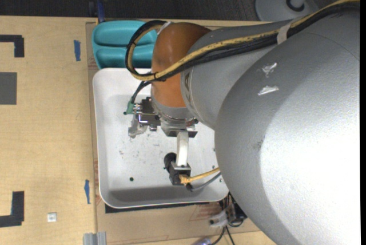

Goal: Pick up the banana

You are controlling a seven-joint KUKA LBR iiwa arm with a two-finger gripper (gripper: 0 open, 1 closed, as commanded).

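Note:
My gripper hangs low over the white bin, in its upper middle part. The grey arm with its orange band reaches in from the right and covers the bin's right half and everything beyond it. The bare bin floor to the left of and below the gripper shows only a few small dark specks.
A teal padded object lies just beyond the bin's far edge. The tan bench with black and blue tape marks stretches to the left. The arm's bulk hides the right side of the scene.

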